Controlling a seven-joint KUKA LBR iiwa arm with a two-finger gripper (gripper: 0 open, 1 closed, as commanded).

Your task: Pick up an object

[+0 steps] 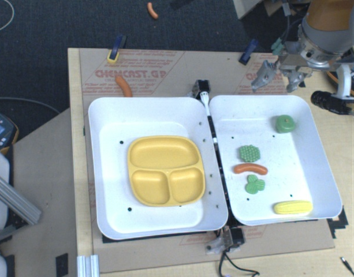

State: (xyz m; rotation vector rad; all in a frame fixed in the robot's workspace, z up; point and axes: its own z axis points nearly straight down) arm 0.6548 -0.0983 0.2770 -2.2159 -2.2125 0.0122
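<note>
On the left of the worktop [78, 154], the left shallow white bin [104, 154] holds a yellow plastic plate with three compartments [165, 170], which takes up most of its floor. A black clip strip [212, 140] runs between the bins where their rims meet.

The right shallow white bin [304, 172] holds the candidates for picking: a green knobbly round toy [249, 153], just below it an orange toy sausage [250, 168], then a small green leafy toy [254, 184] beneath that. These three sit close together near the bin's left wall, so fingers going in there would have little room. A yellow toy corn cob [291, 208] lies alone near the front rim, and a green round toy with a stem [284, 123] sits alone toward the back right, with bare floor around it.

The hand [278, 77] hangs above the back rim of the right bin, its two fingers spread and nothing between them, as far as this slanted view lets me judge. The pick looks to be at the approach stage: no object is grasped yet. The next move calls for coming forward and down over one toy; the lone round toy with the stem is nearest and offers the clearest descent, provided the fingers stay off the bin's far wall.
</note>
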